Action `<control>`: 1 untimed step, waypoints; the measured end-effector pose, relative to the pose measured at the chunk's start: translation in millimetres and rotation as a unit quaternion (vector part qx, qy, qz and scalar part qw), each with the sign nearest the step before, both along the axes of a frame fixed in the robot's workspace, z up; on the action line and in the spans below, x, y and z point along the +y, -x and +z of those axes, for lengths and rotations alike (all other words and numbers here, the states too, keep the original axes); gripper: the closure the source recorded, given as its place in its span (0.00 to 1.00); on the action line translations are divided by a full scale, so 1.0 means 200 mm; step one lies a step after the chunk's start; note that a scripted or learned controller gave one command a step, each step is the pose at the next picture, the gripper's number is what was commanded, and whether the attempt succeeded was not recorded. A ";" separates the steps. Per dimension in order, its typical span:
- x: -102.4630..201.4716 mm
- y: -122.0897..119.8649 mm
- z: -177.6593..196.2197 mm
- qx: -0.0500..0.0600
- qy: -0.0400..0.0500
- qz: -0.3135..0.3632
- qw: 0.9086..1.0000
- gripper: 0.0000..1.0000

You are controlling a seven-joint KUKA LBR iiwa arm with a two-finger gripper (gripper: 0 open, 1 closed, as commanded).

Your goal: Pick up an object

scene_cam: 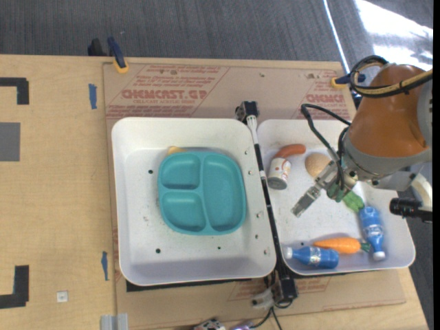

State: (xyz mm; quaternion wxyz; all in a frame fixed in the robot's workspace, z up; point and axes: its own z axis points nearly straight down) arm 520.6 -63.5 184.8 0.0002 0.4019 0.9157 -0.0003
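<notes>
My gripper (304, 203) hangs over the middle of the right bin (405, 256), pointing down and to the left, with nothing visibly in it. Around it in that bin lie a red sausage (292, 150), a small white can (278, 172) and a tan egg-shaped piece (317, 163). A green item (352, 201) is partly hidden under the wrist. Along the bin's front are an orange carrot (338, 245) and two blue bottles (315, 256) (371, 229). The can is the closest thing to the gripper's left.
The left bin (130, 253) holds a teal divided plate (203, 191), with a bit of yellow (173, 150) peeking out behind it. A black clamp (247, 110) sits at the back of the wall between the bins. The arm's orange band (388, 112) overhangs the right bin's back right.
</notes>
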 end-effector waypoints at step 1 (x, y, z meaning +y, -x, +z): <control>0.17 -0.34 0.00 -0.002 0.000 0.097 0.995 0.00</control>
